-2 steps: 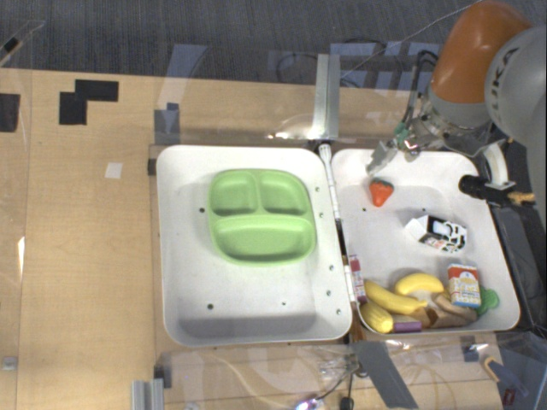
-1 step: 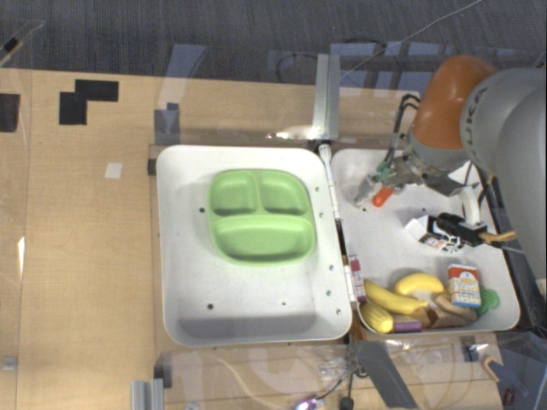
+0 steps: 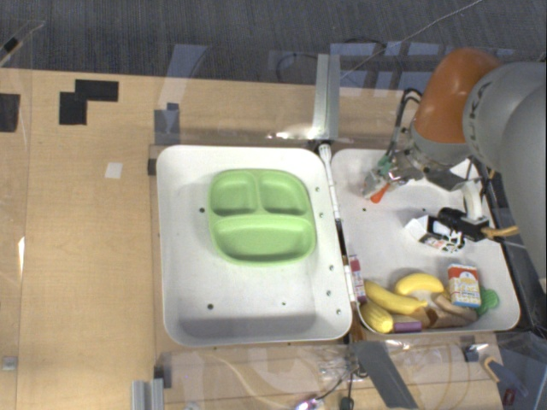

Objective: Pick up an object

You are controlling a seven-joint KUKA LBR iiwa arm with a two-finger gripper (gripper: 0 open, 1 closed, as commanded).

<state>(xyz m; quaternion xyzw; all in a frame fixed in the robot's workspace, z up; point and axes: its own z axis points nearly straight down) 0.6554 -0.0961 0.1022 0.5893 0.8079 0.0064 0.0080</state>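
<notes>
My gripper (image 3: 385,179) hangs low over the far left part of the right bin (image 3: 376,237), below the orange band of the arm (image 3: 449,101). A small orange-red thing (image 3: 377,195) shows right at its tip, against the bin floor; whether it is gripped is not clear from here. At the bin's near end lies a heap: a banana (image 3: 386,300), a second yellow fruit (image 3: 420,284), a red and white carton (image 3: 464,285), a green thing (image 3: 488,299), a small purple thing (image 3: 408,325) and a brown thing (image 3: 444,311).
The left bin (image 3: 184,254) holds a green divided plate (image 3: 260,214) in its middle. A metal post (image 3: 326,101) rises at the far end of the rim between the two bins. The right bin's floor is bare between my gripper and the heap.
</notes>
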